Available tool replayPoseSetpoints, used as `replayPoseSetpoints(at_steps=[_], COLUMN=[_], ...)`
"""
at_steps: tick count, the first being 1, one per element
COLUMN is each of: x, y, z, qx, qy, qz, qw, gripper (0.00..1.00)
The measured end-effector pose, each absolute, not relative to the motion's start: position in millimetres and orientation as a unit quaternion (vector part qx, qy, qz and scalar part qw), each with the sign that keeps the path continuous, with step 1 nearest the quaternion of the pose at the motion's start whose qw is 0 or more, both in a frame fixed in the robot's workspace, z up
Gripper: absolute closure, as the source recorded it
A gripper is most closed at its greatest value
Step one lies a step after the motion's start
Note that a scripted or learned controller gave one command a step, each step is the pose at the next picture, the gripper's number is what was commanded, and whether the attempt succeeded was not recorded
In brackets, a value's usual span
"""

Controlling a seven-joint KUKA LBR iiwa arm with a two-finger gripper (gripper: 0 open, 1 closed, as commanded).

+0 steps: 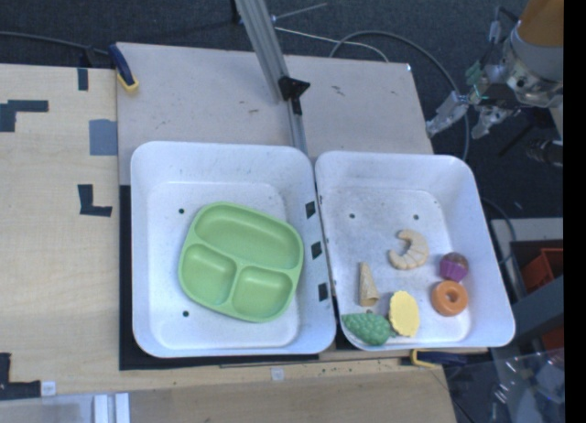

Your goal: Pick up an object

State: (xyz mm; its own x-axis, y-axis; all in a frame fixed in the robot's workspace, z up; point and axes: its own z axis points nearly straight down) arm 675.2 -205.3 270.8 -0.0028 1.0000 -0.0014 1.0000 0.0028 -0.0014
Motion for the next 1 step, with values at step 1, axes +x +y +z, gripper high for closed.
replayPoseSetpoints(at_steps=[1], x=[675.2], y=[-205.4], z=[270.8], qx=[-0.706], qy=[-0.708], qz=[0.0011], qw=[0.0], gripper=[0.0])
